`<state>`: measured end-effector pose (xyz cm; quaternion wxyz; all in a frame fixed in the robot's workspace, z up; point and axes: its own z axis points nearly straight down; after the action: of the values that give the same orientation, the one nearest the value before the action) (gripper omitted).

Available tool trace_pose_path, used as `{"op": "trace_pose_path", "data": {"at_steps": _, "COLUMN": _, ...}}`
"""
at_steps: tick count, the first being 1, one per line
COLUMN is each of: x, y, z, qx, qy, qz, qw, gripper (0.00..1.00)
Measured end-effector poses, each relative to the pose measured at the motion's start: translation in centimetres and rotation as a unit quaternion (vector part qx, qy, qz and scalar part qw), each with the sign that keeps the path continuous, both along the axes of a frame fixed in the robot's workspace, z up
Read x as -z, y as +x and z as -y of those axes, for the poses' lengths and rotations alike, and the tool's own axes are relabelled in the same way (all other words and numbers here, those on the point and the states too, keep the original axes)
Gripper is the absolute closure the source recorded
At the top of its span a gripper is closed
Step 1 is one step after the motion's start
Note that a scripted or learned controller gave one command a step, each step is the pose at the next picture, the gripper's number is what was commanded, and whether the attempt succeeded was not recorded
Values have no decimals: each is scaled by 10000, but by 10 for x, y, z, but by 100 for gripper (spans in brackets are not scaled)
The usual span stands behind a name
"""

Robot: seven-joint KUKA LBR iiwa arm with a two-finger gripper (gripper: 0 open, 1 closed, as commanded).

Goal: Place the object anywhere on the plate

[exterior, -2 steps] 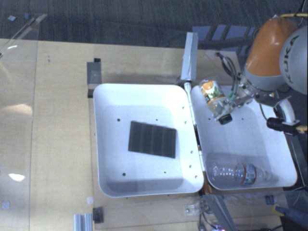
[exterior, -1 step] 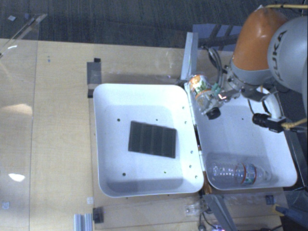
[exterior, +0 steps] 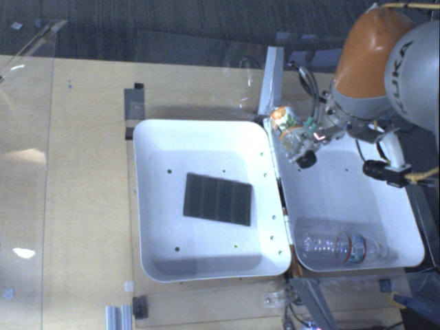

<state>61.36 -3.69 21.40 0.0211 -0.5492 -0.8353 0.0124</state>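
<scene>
We judge the carry underway: our gripper [exterior: 297, 137] pinches a crinkled clear wrapper with orange [exterior: 283, 121] at the right bin's far-left corner. Next, travel left over the dark ribbed rectangular plate [exterior: 218, 199].

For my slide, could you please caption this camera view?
KUKA arm over right bin holding a clear bottle; dark plate in left bin.
</scene>
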Motion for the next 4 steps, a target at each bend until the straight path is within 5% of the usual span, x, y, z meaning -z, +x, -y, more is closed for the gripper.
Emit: {"op": "trace_pose_path", "data": {"at_steps": 4, "x": -43, "y": 6, "z": -2, "qx": -77, "qy": 6, "qz": 106, "qw": 9999, "gripper": 100}}
